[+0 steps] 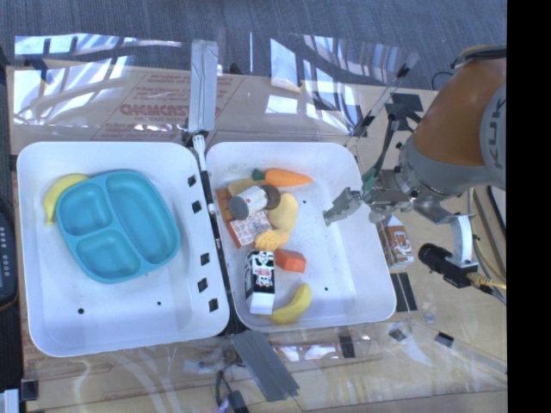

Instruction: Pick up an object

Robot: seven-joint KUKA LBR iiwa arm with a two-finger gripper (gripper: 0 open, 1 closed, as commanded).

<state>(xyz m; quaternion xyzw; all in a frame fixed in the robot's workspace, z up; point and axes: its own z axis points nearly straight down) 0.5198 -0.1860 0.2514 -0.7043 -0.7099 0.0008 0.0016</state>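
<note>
Camera view | gripper hovering over right bin, right of the toy pile, grasping nothing; finger state: cannot tell | nothing lifted yet | pick remaining: descending, closing, raising

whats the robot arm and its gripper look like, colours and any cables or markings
The arm is bulky and rounded: a broad orange band over a grey wrist section, with part of dark lettering at the frame's right edge. The gripper is a small grey metal piece jutting left from the wrist. A white bracket, a black cylindrical part and a thin yellow cable sit just below the wrist.
</note>
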